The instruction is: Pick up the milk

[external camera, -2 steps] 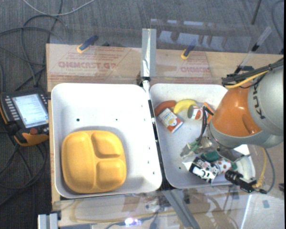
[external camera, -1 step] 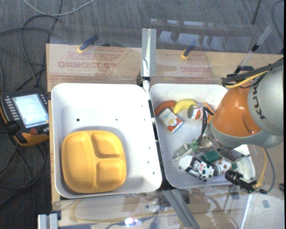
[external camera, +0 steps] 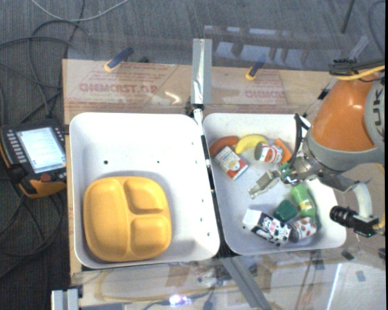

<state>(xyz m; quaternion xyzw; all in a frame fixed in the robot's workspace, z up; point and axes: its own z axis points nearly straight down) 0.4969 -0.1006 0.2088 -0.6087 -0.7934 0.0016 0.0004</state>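
I see the milk (external camera: 266, 226), a cow-patterned black-and-white carton, lying at the right bin's (external camera: 236, 237) near edge, below the gripper (external camera: 262, 185) and apart from it. Gripper: two metal fingers spread open, pinching nothing, over bare white floor. Left bin (external camera: 90, 134) holds a glossy yellow compartment tray (external camera: 127, 219).

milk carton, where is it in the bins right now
The milk carton, cow-patterned, lies on its side near the front edge of the right bin, just below the dark green box and left of the strawberry-print item.
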